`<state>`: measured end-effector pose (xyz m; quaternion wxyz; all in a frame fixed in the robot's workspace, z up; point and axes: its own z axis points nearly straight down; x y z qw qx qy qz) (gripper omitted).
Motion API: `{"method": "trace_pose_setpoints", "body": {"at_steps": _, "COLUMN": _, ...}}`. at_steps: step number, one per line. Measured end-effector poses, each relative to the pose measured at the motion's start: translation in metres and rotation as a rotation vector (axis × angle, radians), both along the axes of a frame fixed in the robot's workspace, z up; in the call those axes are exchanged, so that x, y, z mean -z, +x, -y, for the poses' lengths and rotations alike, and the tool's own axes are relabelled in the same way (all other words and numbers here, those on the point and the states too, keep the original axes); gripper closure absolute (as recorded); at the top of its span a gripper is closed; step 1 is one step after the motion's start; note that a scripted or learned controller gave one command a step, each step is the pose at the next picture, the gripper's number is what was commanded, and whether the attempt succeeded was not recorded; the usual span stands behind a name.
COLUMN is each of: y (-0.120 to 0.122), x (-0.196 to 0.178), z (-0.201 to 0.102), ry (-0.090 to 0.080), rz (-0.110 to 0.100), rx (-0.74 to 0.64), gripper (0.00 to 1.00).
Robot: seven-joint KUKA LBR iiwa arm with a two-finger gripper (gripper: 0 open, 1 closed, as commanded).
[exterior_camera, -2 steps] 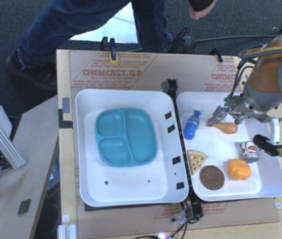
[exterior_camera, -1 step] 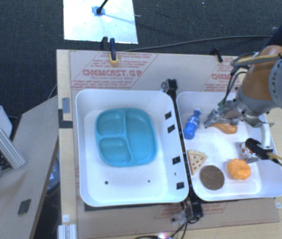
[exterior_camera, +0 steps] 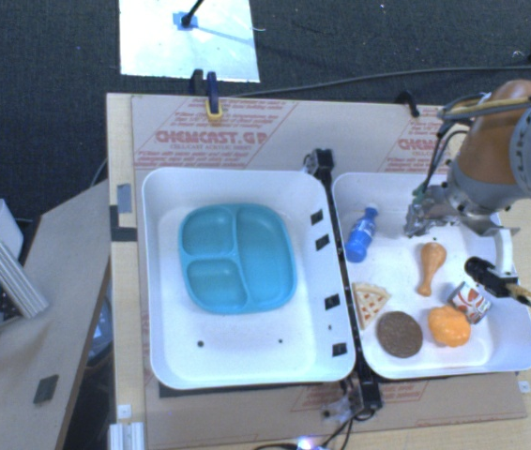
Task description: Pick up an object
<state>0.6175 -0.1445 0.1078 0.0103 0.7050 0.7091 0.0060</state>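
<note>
Nearest the lens, a brown round cookie point(exterior_camera: 401, 334) is seen at the front of the right bin point(exterior_camera: 526, 345), with an orange fruit-like toy point(exterior_camera: 449, 327) just beside it, a small can point(exterior_camera: 471, 299) behind that, and a pizza slice point(exterior_camera: 371, 302) to the cookie's left. A toy chicken drumstick point(exterior_camera: 430, 264) lies mid-bin and a blue bottle point(exterior_camera: 362, 233) near the divider. A teal divided plate point(exterior_camera: 237, 257) is held in the left bin point(exterior_camera: 167, 364). The gripper point(exterior_camera: 422, 221) is poised low just above the drumstick's narrow end; whether it is spread or closed cannot be told, and nothing is seen held. The approach step is judged to be in hand; a short descent onto the drumstick and a firm closing would be called for next
</note>
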Motion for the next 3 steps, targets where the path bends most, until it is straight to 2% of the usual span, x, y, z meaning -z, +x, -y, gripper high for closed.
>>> {"method": "trace_pose_setpoints", "body": {"at_steps": 1, "y": 0.001, "x": -0.060, "z": 0.009, "ry": 0.004, "rz": -0.016, "rx": 0.003, "gripper": 1.00}}
{"method": "trace_pose_setpoints", "body": {"at_steps": 2, "y": -0.001, "x": -0.105, "z": 0.007, "ry": 0.005, "rz": -0.017, "rx": 0.001, "gripper": 1.00}}
{"method": "trace_pose_setpoints", "body": {"at_steps": 3, "y": -0.002, "x": -0.165, "z": 0.016, "ry": 0.003, "rz": -0.015, "rx": 0.001, "gripper": 1.00}}
